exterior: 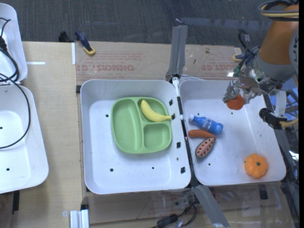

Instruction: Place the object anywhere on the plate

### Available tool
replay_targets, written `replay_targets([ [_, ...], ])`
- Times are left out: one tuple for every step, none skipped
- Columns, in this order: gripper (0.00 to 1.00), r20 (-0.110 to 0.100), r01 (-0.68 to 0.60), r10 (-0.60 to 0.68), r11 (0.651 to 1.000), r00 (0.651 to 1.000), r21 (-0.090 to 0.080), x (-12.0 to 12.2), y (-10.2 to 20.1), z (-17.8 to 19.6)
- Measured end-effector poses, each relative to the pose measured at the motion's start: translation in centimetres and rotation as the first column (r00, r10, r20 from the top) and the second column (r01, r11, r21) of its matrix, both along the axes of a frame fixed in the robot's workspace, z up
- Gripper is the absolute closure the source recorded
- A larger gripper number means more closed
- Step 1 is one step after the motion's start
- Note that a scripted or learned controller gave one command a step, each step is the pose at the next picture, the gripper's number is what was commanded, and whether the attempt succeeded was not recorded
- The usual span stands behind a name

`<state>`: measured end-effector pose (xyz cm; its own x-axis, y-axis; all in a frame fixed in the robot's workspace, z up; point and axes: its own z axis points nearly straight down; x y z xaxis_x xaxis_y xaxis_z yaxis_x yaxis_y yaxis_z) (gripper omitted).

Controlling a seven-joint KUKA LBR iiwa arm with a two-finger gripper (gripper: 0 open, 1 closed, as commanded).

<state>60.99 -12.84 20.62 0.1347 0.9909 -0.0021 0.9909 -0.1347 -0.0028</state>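
- Arm: grey with orange band, enters from the right and sits over the far right part of the right bin.
- Gripper: the jaws are closed around a small red-orange object, which shows between the fingers, lifted over the right bin's far side.
- Plate: green, three compartments, in the left bin. A banana lies in its far right compartment.
- Right bin contents: blue bottle lying on its side near the divider; orange sausage-shaped item just beside it; watermelon slice touching or nearly touching that item; small orange pumpkin well apart, at the near right corner.
- Tabletop: a blue-and-yellow clamp lies at the far left.
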Motion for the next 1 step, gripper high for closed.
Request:
replay_targets([
  [0.0,0.001,0.0,0.0,1.0,1.0,0.0,0.01,-0.01,0.01],
])
